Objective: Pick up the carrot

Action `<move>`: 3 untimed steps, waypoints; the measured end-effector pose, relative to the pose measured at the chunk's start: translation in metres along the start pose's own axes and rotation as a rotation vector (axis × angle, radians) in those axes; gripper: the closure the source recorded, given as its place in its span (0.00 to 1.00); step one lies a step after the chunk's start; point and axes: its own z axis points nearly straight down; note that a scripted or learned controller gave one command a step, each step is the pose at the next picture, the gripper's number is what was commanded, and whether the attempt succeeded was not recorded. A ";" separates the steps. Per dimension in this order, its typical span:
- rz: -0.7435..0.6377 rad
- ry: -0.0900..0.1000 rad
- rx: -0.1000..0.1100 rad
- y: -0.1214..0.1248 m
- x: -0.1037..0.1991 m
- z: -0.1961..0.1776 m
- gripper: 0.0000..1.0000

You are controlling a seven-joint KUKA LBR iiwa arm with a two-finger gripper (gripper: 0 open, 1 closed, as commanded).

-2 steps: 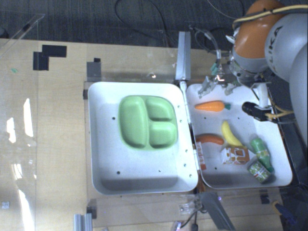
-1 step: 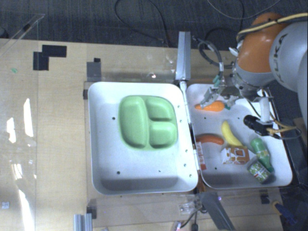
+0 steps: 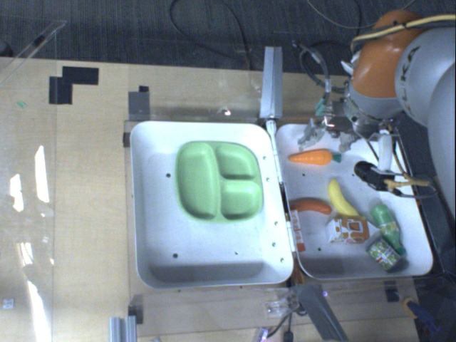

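Note:
The orange carrot (image 3: 311, 158) with a green stub lies on its side at the far end of the right bin (image 3: 420, 258). My gripper (image 3: 329, 137) hangs over the bin's far edge, just beyond the carrot. Its fingers (image 3: 311, 132) are spread open and nothing sits between them. The carrot rests on the bin floor, apart from the fingers.
Nearer in the right bin lie a yellow banana (image 3: 343, 198), a red sausage (image 3: 311, 206), a small brown carton (image 3: 347, 229), a green bottle (image 3: 384, 218) and a green can (image 3: 385, 254). The left bin (image 3: 153, 255) holds a green divided plate (image 3: 217, 180).

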 end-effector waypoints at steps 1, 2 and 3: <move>-0.064 0.000 0.000 -0.042 -0.030 0.096 0.00; -0.333 0.007 0.043 0.019 -0.024 0.101 0.00; -0.351 0.019 0.041 0.022 -0.062 0.101 0.00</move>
